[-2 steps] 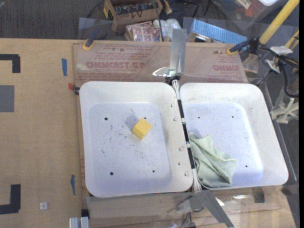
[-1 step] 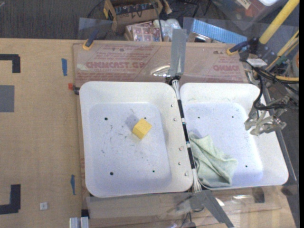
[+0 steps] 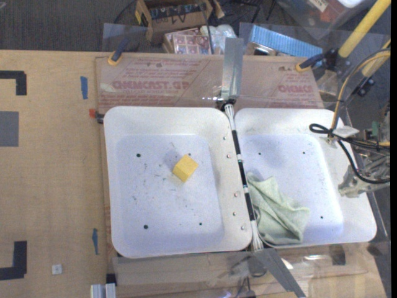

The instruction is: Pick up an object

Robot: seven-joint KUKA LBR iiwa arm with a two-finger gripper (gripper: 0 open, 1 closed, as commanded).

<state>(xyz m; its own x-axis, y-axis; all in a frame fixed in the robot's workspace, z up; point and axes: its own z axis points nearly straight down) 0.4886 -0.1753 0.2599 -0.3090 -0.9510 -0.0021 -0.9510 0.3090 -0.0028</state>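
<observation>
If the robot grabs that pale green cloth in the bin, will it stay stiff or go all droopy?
Probably droopy. The cloth lies crumpled in soft folds in the right bin, so it would likely sag and hang from wherever it is pinched. It looks thin, so it is probably light. Pushed, it would more likely bunch up than slide whole.

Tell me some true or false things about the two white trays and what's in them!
1. A small yellow block lies in the left white bin. True.
2. A crumpled pale green cloth lies in the right white bin. True.
3. The yellow block sits on top of the cloth. False: they are in different bins, apart.
4. The cloth is in the far corner of its bin. False: it lies by the near left side, next to the divider between the bins.
5. The block is red. False: it is yellow.
</observation>
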